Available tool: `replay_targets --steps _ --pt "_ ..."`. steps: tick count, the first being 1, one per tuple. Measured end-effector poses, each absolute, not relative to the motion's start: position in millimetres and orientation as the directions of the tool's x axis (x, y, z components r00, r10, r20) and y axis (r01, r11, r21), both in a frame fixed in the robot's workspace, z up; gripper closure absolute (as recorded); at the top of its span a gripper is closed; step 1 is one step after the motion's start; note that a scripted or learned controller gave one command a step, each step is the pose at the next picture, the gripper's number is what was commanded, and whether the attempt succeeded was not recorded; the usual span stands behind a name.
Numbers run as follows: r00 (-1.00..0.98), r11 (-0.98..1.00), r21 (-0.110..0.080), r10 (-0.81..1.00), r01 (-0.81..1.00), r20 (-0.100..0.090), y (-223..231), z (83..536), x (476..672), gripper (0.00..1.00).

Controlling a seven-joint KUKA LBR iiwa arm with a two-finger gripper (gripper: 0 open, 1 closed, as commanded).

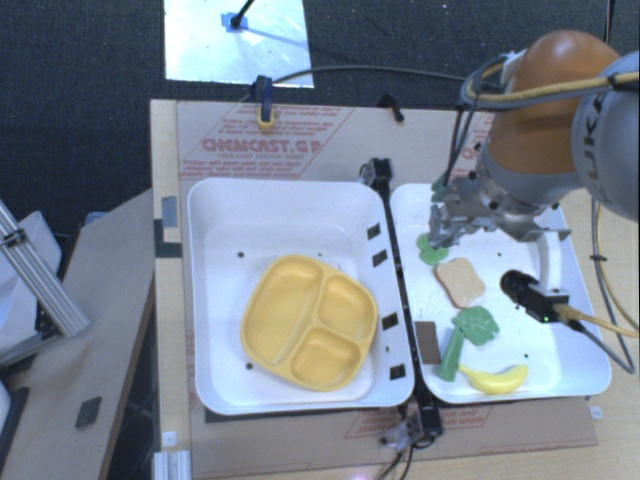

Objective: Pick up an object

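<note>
My gripper [442,234] hangs low over the far left part of the right bin [580,353]. Just beneath and in front of it lies a small flat green piece [432,254]; I cannot tell whether they touch. A tan slice of toast [460,282] lies a little nearer the camera. Further forward are a green broccoli-like toy [470,330] and a yellow banana [493,378] close to the front wall. The arm's orange band [550,98] rises above the bin's far side.
The left bin [215,268] holds a yellow divided plate [310,321]. A black divider [395,278] with clips runs between the bins. A black cylindrical part [530,296] with a yellow cable juts over the right bin's right half.
</note>
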State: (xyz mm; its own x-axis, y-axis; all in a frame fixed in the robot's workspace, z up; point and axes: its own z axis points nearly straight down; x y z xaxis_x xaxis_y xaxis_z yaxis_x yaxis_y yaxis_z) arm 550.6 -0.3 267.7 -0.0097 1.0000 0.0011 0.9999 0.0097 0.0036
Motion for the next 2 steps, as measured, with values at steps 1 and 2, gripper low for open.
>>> replay_targets --steps 1,2 --pt "-0.008 0.008 0.002 1.000 1.000 0.001 46.1 264.4 556.1 1.00" --pt "-0.010 0.010 0.002 1.000 1.000 0.002 104.8 248.9 566.7 1.00"
